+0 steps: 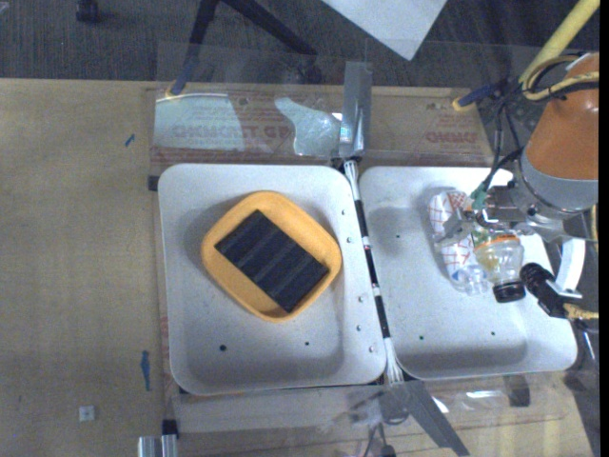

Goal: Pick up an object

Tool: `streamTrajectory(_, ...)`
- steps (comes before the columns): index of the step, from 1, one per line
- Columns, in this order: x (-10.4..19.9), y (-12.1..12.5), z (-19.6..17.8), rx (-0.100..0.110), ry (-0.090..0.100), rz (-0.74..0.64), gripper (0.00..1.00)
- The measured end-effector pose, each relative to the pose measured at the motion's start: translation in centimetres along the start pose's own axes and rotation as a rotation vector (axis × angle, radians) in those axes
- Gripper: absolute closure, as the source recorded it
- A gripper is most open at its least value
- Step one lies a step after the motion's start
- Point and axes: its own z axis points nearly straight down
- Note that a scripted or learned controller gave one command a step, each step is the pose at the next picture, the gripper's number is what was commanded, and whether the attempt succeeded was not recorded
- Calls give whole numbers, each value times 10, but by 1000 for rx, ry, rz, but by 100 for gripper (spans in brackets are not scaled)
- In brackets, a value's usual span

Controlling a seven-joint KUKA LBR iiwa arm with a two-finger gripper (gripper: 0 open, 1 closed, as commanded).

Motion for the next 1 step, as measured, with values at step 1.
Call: streamTrajectory(1, -30, 25, 108, -5, -2, 14, 0)
